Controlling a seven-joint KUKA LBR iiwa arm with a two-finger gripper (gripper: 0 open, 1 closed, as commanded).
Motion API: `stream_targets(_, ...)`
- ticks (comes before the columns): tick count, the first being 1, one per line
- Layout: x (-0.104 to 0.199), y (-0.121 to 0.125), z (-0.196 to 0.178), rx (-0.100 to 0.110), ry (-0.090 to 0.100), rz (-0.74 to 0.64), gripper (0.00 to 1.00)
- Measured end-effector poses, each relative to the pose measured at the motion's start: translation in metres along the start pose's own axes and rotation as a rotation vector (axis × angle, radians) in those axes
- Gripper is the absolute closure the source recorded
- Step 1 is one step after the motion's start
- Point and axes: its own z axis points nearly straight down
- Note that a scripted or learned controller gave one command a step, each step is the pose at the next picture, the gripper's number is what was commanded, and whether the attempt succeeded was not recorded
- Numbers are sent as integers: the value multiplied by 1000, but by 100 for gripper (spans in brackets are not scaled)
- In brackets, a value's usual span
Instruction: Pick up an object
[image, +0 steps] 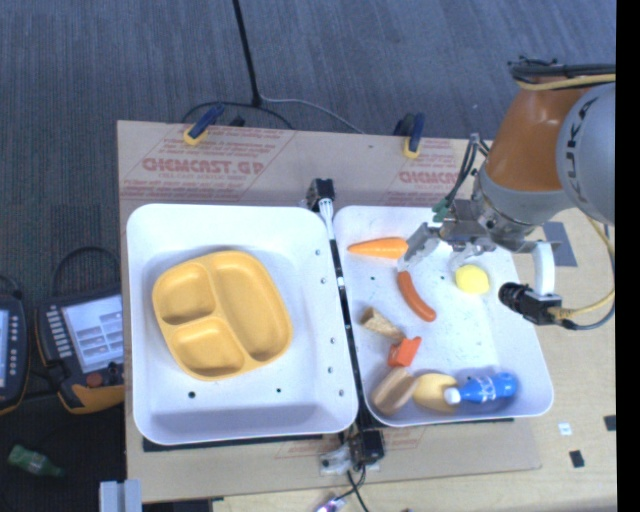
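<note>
Glossy tapered carrot (377, 247); round lemon (472, 279)

Arm (560, 130) cut off at right edge; pincer (445, 245) fingertips too small to judge.

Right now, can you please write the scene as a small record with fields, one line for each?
left bin: holds a yellow divided plate
right bin: holds carrot, sausage, yellow ball, tan wedge, orange block, bread roll, blue bottle
arm: reaches in from the right, above the right bin's far end
claw: hovers between carrot and yellow ball, nothing seen between its fingers
task state: no object lifted yet
</note>
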Motion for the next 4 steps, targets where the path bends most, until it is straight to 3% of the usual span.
stream_targets(1,6,-15,114,2,1,8,0)
stream_targets(2,4,2,123,-10,-2,-34,0)
stream_targets(3,4,4,112,-19,-2,-34,100)
stream_targets(4,4,4,112,-18,-2,-34,0)
